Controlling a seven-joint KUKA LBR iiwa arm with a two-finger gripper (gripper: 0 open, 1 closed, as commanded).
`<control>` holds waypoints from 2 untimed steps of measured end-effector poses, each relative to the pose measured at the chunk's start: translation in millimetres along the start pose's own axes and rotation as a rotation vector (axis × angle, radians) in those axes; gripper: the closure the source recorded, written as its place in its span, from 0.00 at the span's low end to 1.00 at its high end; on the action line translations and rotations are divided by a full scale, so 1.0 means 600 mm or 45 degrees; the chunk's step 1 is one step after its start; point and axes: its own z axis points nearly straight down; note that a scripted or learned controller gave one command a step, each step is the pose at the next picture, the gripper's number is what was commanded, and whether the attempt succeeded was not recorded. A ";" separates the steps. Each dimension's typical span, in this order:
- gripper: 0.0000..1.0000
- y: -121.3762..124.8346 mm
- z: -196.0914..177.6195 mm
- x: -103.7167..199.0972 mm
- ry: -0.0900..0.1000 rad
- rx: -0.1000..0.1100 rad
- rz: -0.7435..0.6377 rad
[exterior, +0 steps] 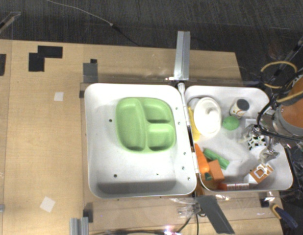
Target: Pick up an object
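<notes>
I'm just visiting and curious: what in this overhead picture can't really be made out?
- Claw: too small and cluttered in the camera view to tell if it's open.
- Arm: cut off by the right edge.
- Small patterned items in the right bin: too tiny to identify.

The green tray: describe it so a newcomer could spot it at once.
Find the left bin of the two white bins. The green tray lies in its upper middle. It is pale green with three compartments, far larger than the small items crowding the right bin.
</notes>
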 end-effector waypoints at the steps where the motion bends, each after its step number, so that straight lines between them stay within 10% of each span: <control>1: 0.00 0.011 0.001 0.007 0.007 0.006 0.154; 2: 0.00 0.007 0.002 0.020 0.010 0.000 0.308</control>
